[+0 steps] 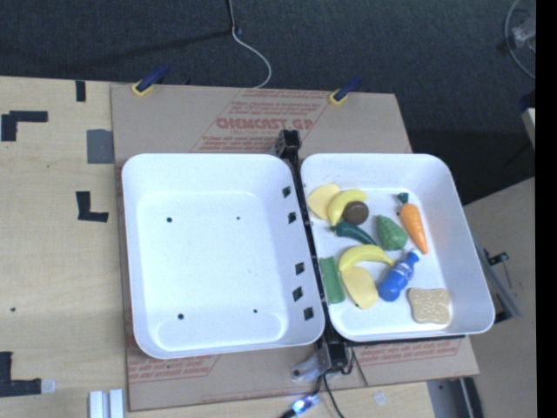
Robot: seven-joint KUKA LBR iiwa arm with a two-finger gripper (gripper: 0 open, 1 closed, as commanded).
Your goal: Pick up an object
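Observation:
The right bin [452, 200] holds several toy foods. An orange carrot [412, 225] lies near its right side, with a green vegetable [391, 232] beside it. A yellow banana [364, 256] curves in the middle, above a yellow piece [362, 289]. A blue bottle [397, 277] lies tilted next to a tan bread slice [430, 305]. A yellow round piece [324, 201] and a yellow-brown piece [351, 209] sit at the bin's top left, over a dark green pepper [352, 231]. A green strip [331, 279] lies along the left wall.
The left bin [139, 233] stands beside the right one on a cardboard sheet [261, 120]. Black clips [289, 141] join the bins along the middle. A white cable [248, 46] runs over the dark floor behind.

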